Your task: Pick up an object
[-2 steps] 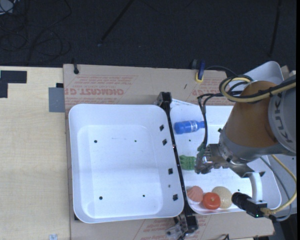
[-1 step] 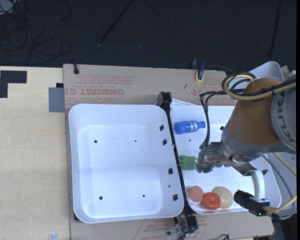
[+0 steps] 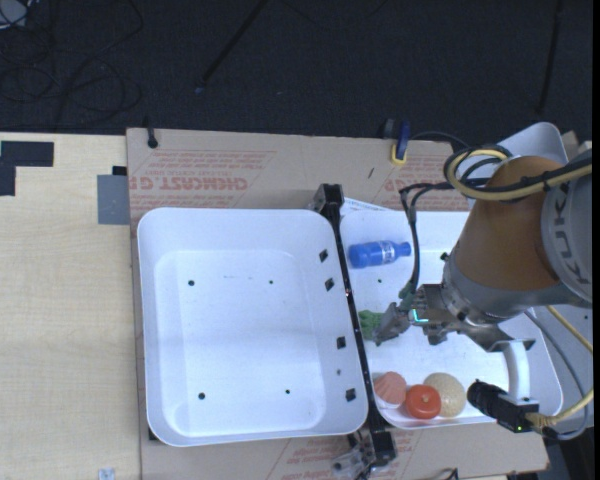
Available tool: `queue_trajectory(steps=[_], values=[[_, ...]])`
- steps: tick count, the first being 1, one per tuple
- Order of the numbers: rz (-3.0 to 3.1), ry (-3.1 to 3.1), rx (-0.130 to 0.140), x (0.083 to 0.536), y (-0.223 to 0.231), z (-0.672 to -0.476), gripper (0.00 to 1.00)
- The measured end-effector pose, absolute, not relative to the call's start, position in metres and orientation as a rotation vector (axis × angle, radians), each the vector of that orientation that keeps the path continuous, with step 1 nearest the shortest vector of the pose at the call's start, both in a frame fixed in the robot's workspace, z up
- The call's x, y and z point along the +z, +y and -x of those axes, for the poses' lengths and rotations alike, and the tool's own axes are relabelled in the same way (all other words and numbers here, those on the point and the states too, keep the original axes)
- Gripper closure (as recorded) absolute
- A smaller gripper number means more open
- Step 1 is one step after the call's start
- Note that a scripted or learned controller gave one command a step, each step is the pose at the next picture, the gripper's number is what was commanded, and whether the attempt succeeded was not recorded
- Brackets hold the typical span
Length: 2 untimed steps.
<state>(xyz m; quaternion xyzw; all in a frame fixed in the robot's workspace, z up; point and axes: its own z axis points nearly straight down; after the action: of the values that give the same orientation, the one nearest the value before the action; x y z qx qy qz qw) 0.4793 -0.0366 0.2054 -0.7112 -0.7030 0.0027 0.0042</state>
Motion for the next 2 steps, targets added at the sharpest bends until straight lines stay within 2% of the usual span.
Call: queue_trajectory(steps=[1, 2], values=[[2.223, -2.226, -0.008, 0.3, -0.03, -0.477, 0.0], [2.22, -2.232, -0.005, 0.284, 0.002, -0.622, 0.0]])
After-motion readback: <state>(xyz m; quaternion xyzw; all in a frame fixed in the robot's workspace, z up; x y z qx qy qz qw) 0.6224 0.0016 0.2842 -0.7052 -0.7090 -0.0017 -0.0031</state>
